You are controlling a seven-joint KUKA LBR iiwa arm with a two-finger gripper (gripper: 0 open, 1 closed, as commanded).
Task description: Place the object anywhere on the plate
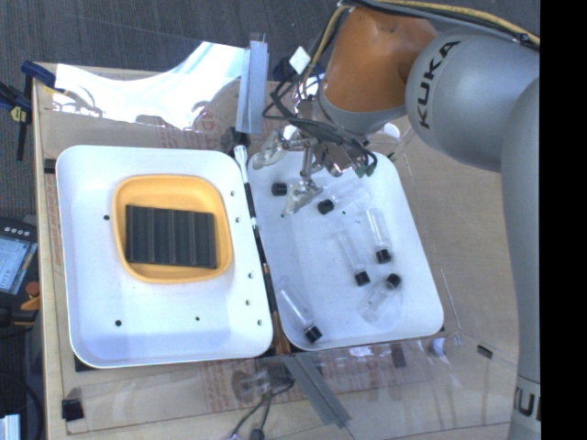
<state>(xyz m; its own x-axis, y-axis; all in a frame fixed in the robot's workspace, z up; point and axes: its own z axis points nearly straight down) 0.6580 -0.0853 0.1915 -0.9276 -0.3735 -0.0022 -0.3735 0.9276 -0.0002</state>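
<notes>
my fingers [303,189] hang over the right bin [417,246]; whether they're open, i cannot tell. clear vials [377,230] lie there, apart from the yellow plate [170,195] in the left bin [92,319].

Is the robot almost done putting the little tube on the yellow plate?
Not yet. The yellow plate in the left bin has no tube on it. The clear tubes with black caps lie in the right bin. The gripper is low over that bin's top end. Grabbing, carrying over and placing are left.

one camera above bench [477,246], slanted down, both bins.
</notes>
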